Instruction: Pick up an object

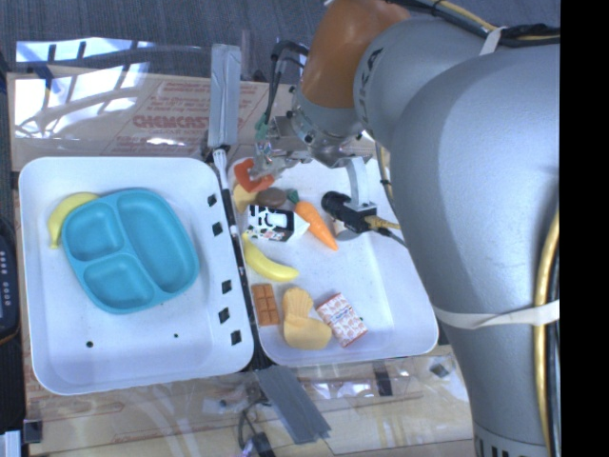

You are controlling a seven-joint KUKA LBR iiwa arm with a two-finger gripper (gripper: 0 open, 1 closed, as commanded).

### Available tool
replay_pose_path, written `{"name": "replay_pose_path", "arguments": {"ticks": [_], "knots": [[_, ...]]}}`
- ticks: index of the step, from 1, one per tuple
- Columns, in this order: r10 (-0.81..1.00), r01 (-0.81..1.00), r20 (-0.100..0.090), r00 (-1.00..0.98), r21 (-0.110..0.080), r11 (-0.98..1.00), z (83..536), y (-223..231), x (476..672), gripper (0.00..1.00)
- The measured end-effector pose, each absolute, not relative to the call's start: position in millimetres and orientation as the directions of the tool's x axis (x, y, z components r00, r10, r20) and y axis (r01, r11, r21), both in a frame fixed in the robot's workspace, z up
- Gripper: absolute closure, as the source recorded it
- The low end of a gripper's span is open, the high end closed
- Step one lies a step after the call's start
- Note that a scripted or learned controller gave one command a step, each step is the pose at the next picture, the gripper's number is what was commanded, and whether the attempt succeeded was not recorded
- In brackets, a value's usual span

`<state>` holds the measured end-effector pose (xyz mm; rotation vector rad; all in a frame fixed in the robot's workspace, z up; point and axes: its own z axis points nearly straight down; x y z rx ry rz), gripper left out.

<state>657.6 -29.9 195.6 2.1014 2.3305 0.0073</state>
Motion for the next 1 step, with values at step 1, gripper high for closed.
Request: {"name": "replay_pose_path", "arguments": {"ticks": [1], "knots": [[0.99,0.99,-0.001,0.141,0.001,-0.141,258.4,-8.3,656.8,1.0]]}}
